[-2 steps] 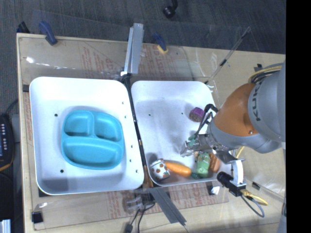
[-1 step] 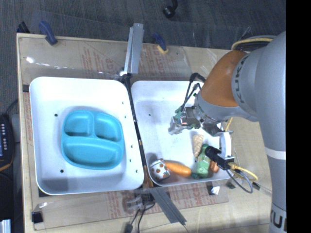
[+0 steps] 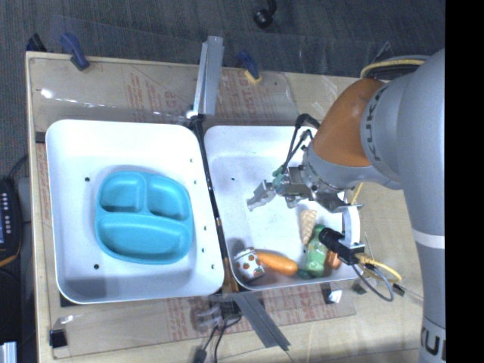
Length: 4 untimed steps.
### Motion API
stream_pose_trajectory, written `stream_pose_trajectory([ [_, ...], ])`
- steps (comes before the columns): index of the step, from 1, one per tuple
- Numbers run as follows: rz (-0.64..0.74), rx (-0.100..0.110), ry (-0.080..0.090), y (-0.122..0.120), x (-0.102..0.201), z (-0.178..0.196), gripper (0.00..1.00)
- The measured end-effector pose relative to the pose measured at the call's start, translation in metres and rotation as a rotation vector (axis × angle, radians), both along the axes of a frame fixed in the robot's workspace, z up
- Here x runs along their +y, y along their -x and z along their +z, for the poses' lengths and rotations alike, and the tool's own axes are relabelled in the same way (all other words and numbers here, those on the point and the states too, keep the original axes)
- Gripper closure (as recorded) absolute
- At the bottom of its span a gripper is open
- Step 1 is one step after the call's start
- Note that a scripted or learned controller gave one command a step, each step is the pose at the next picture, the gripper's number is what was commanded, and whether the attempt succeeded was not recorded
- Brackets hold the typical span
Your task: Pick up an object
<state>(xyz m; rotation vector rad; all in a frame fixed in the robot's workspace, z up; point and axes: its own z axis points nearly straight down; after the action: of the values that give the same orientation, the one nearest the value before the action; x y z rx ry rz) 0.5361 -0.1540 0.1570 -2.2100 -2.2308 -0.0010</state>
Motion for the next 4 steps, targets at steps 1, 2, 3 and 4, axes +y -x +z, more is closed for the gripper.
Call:
stream_pose_trajectory([
  [1,0.001,0.002,0.0,0.046,0.019,-0.066,0.0],
  [2,-0.003,-0.002,0.001,0.037,-0.007,-0.064,0.0],
  [3,-0.002,-0.004,0.0,0.057,-0.056,-0.064,0.0],
  [4,0.003,-0.006,0.0,0.055,-0.056,-0.053,1.0],
])
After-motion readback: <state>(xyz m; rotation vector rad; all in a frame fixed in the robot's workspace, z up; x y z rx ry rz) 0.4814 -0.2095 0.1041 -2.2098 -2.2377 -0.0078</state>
